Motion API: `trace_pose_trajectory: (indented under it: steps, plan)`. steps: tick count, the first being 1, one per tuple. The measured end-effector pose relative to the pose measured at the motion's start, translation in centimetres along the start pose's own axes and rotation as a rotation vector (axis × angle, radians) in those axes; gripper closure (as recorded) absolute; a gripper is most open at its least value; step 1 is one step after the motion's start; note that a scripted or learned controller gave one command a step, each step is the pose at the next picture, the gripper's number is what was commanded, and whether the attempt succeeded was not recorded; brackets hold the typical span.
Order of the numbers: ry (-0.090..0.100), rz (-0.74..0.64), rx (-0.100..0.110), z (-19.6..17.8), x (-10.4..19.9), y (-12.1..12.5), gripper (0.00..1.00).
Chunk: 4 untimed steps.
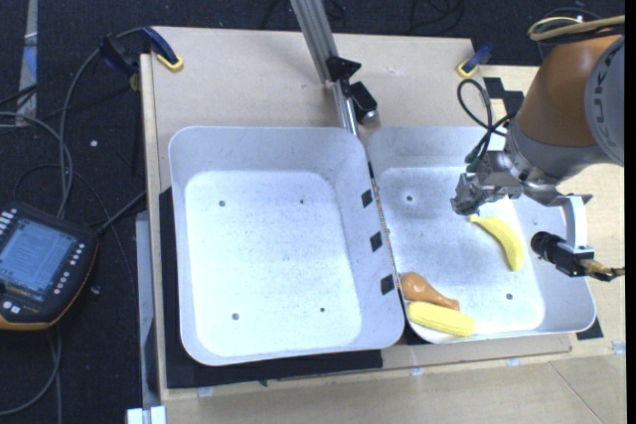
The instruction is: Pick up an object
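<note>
The bench (298, 65) filled the middle of the frame, carrying 2 white bins side by side. The left bin (268, 243) sat at centre left; the right bin (437, 164) lay at centre right. The arm (571, 104) entered from the right edge and bent down into the right bin. Its end effector (475, 197) hung over that bin's upper middle, just above the upper end of a banana (502, 238); whether it was open or closed could not be told. The banana's long axis ran diagonally, upper left to lower right. At the bin's lower left corner lay a yellow corn cob (442, 319), roughly horizontal, touching an orange drumstick-shaped toy (425, 290).
</note>
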State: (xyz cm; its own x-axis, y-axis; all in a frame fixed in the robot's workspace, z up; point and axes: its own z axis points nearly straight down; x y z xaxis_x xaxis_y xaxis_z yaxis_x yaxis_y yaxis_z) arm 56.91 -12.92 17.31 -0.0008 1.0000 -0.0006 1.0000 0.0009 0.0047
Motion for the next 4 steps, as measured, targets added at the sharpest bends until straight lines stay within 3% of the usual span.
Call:
trace_pose_trajectory:
  steps: [1, 2, 4]
  plan:
    - [0.000, 0.000, -0.001, -6.1, 0.5, 0.4, 1.00]
    - [0.000, 0.000, 0.003, -8.0, 0.5, 0.4, 1.00]
    - [0.001, -0.003, 0.005, -5.8, 10.7, -2.3, 1.00]
